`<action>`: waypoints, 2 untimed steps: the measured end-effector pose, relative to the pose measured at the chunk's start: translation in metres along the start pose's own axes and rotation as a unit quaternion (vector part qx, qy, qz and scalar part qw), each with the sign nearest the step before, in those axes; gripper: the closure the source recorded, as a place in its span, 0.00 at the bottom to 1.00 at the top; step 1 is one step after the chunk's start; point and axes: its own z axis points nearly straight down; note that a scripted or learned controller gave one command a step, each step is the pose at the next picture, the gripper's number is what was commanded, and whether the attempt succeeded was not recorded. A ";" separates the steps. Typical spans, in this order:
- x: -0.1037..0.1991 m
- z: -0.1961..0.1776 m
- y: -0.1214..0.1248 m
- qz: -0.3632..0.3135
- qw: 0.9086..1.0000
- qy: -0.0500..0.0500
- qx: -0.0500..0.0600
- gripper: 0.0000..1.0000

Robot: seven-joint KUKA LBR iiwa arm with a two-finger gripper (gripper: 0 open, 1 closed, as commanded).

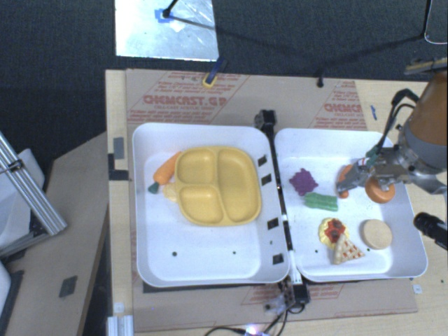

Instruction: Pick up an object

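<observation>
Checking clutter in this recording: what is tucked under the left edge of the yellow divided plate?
A toy carrot pokes out from beside the yellow divided plate in the left bin, with a pale yellow piece just below it. How far either reaches beneath the plate is covered.

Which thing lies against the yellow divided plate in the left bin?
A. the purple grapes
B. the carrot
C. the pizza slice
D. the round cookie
B: the carrot lies at the left edge of the yellow plate in the left bin, while the grapes, pizza slice and cookie lie in the right bin.
</observation>
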 end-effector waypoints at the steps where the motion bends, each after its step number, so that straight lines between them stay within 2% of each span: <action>1: 0.001 0.042 -0.003 0.001 1.000 0.000 0.002 0.00; 2: 0.008 0.088 0.001 0.001 1.000 0.001 0.003 0.00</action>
